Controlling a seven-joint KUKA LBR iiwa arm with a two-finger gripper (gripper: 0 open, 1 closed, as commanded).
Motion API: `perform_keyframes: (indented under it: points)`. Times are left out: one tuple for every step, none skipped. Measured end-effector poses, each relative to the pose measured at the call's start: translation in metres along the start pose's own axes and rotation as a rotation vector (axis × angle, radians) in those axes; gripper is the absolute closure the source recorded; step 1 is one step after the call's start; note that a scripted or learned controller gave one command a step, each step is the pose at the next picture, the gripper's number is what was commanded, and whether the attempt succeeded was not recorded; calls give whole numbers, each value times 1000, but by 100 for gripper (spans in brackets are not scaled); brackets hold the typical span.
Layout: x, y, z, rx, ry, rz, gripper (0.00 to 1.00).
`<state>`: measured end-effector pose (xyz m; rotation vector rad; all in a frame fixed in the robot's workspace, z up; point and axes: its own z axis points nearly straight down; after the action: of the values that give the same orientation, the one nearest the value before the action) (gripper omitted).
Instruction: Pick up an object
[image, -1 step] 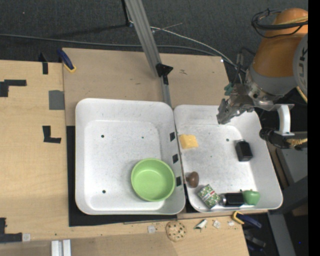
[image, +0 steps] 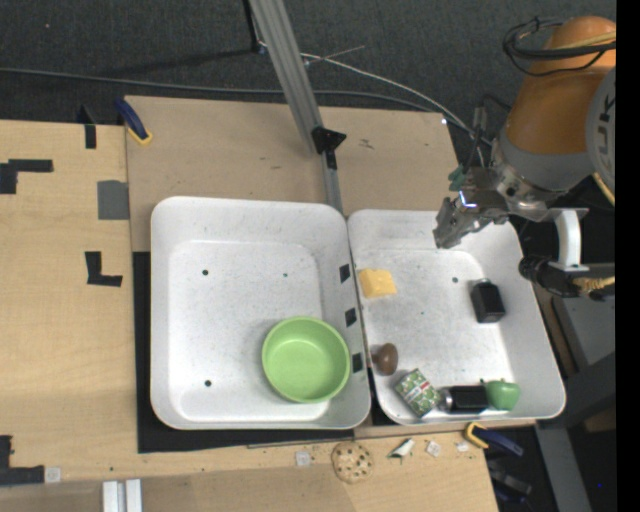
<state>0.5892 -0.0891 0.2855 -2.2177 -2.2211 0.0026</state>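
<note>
My gripper (image: 452, 228) hangs over the far side of the right bin (image: 520, 260), above bare floor. The right bin holds a yellow block (image: 377, 283) at its left, a small black box (image: 487, 301) at its right, a brown round piece (image: 384, 356), a green patterned packet (image: 417, 391) and a black and green bottle (image: 481, 397) along the near edge. The yellow block lies to the gripper's lower left, the black box to its lower right. Nothing shows between the fingers.
A green bowl (image: 305, 359) sits in the near right part of the left bin (image: 190, 300). A metal pole (image: 300, 90) slants down to the gap between the bins. A cookie (image: 349, 462) and small scraps lie on the bench in front.
</note>
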Motion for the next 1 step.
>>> perform_keyframes:
  points:
    - [6,7,61,6,-1,0,0]
